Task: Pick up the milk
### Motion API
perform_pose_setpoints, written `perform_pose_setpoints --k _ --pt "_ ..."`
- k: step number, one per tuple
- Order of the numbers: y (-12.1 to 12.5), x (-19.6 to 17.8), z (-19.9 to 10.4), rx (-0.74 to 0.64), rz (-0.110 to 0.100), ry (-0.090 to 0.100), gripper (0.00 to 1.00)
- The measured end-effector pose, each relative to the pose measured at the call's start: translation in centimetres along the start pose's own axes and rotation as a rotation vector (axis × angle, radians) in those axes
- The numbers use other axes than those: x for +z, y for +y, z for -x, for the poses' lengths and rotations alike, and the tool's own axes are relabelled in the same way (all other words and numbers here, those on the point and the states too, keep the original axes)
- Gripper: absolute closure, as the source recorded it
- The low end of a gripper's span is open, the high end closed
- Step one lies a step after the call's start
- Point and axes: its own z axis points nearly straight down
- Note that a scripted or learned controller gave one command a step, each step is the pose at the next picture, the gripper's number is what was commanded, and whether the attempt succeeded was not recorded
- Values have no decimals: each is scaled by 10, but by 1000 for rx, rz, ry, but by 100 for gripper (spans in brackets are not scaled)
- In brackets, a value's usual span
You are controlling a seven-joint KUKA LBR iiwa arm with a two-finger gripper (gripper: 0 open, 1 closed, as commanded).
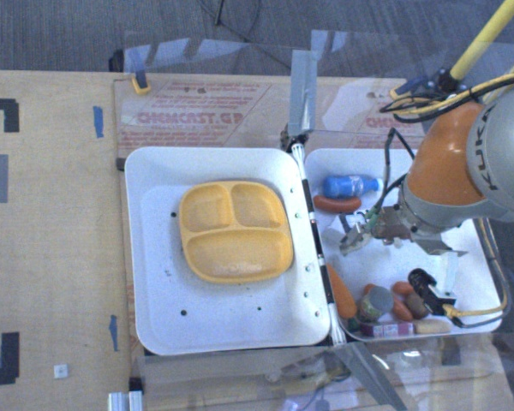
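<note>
The milk (349, 185) is a small blue bottle with a white end, lying on its side at the back of the right bin (475, 268). A red-brown sausage (337, 203) lies right against its near side. My gripper (349, 234) hovers low over the bin's left part, a little in front of the sausage and the milk. Its fingers are open and nothing is between them. The orange-banded wrist (441, 174) hangs over the bin's right half.
A yellow divided plate (236, 229) sits in the left bin (146, 272). A carrot (341, 291), a grey-green can (378, 301) and several small food items (407, 302) crowd the right bin's front. Cables (428, 92) trail behind the arm.
</note>
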Motion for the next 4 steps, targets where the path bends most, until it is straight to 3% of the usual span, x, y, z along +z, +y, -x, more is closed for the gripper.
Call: perform_pose_setpoints --k 1,2,3,4 --pt "-6 -79 -5 -22 -1 0 0" --pt "34 18 19 -259 3 0 0" --pt "104 19 21 -376 -32 7 0" --pt "101 14 23 -376 -44 7 100"
